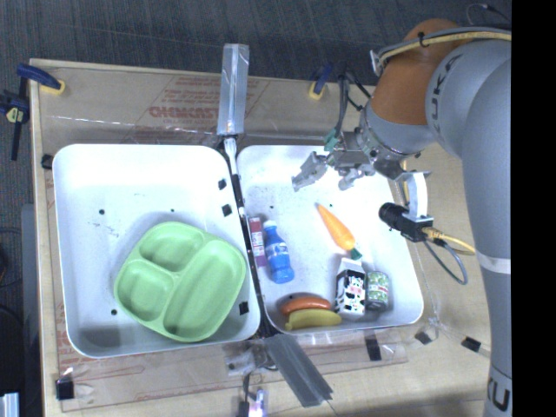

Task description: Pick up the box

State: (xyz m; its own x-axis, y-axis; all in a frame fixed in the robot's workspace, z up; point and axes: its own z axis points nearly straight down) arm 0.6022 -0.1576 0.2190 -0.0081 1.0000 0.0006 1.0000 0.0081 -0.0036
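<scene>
One box [351,292] well below gripper [328,175].

A green three-compartment plastic plate [181,280] is lying in the left white bin [78,181]. In the right white bin [278,168], an orange carrot [335,225] is sitting at two o'clock of a blue bottle [277,252].

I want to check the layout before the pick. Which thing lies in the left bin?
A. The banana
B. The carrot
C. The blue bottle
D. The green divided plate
D: the green divided plate lies in the left bin, while the carrot, the blue bottle and the banana all lie in the right bin.
</scene>
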